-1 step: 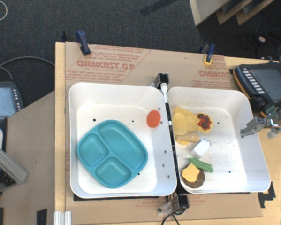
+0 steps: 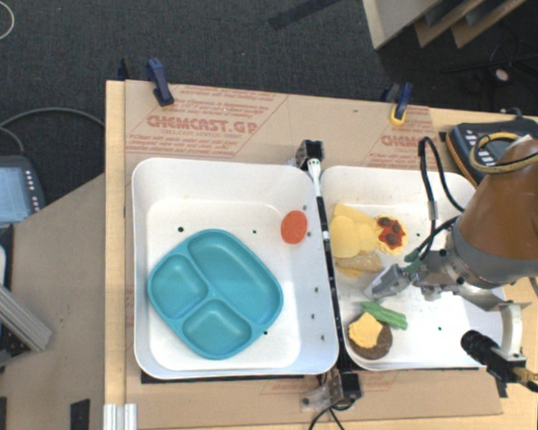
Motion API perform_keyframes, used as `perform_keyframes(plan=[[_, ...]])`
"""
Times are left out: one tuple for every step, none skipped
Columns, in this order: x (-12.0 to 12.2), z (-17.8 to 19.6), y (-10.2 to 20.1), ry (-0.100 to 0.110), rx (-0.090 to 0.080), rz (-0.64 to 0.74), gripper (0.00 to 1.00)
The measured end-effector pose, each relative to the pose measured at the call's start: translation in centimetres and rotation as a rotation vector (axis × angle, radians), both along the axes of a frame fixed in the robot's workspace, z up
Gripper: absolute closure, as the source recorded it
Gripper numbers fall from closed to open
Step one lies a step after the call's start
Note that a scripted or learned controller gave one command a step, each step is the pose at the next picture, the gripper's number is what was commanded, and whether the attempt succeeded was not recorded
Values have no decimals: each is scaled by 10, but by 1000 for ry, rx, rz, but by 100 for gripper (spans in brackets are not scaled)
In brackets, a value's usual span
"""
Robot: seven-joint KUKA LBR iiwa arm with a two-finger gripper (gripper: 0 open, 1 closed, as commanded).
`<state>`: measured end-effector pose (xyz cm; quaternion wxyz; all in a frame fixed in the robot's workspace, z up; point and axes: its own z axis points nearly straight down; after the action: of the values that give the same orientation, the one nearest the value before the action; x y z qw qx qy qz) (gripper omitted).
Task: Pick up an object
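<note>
I see my gripper [image 2: 393, 281] low in the right bin [image 2: 442, 353], near a green bean [image 2: 385, 314]; a blue tray [image 2: 215, 292] fills the left bin [image 2: 150, 248].

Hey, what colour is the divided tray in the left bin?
Teal blue. The divided tray shows best in the overhead camera view.

The arm [image 2: 507, 222] shows a broad orange-brown band, rounded and glossy, over a grey metal wrist section. Black cables loop along its far-left side — one thin, one thicker. The gripper [image 2: 390, 281] is grey metal, its parts blurred.
</note>
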<state>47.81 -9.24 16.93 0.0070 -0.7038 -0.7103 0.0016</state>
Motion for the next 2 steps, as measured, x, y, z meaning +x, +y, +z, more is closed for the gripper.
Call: perform_keyframes(plan=[[3,16,-7,-16,-9,-10,100],[90,-4,-110,-19,-16,-14,100]])
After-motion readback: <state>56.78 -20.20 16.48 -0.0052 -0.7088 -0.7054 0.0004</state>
